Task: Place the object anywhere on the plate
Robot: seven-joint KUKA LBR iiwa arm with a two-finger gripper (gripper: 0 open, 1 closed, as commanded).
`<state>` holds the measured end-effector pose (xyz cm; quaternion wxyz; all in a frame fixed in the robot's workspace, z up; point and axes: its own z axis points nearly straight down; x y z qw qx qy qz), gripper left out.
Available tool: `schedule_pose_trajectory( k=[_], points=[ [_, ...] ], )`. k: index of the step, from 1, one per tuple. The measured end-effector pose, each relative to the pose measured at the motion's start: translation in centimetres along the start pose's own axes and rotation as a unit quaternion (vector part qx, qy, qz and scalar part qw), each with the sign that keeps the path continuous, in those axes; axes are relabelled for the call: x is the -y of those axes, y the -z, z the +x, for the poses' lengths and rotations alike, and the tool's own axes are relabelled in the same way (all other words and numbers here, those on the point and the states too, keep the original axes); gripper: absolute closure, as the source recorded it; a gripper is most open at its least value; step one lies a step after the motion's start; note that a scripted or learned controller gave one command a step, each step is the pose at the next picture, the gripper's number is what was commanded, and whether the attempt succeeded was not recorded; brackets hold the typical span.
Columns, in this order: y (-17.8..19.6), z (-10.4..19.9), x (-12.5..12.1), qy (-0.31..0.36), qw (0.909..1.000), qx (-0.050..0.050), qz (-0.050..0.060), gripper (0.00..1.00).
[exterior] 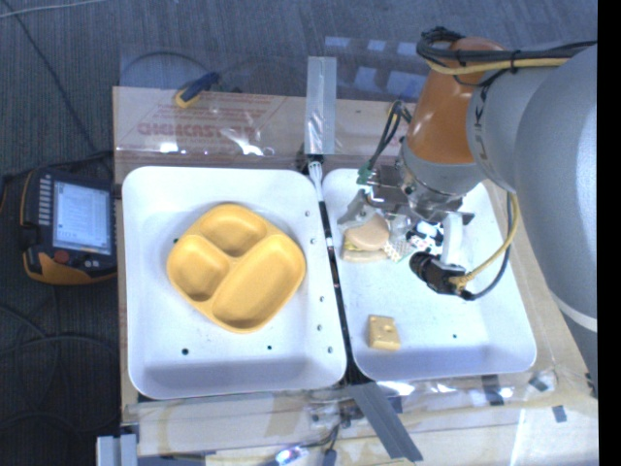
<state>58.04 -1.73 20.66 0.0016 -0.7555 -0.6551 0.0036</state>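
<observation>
plate (236, 265): yellow, 3 compartments, sitting roughly in the middle of the left bin (146, 357). Nothing on it, so the drop-off hasn't happened yet.

object: my guess is it's the tan, rounded piece (361, 240) in the right bin (505, 343), near that bin's upper-left corner and close to the divider between the 2 bins.

object's lie: looks like it's flat on the bin floor, long axis running roughly left-right across the view, maybe tipped a bit. Its right end is tucked under the wrist hardware, so which end is which, no idea.

gripper (403, 229): parked low right over that piece, touching it or just beside it. Can't tell how wide it's spread or if it has anything, too much cable and bracket in the way.

why it's there: reads to me like a pick attempt at that piece, since the plate is well apart to the left.

other stuff: small yellow block (383, 332) lower in the right bin, away from the arm; a handheld pendant (70, 223) left of the bins.
</observation>
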Motion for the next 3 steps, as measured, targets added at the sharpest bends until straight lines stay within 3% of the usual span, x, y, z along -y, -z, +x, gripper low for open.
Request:
schedule_pose_trajectory(
  k=[1, 2, 3],
  points=[
    [-2.7, 6.9, 3.6, 0.063, 0.9980, 0.000, 0.001, 1.00],
    [-1.2, 8.5, 2.5, -0.039, 0.9992, 0.001, 0.001, 1.00],
    [-1.2, 8.4, 2.5, -0.039, 0.9992, 0.001, 0.001, 0.00]
  ],
)
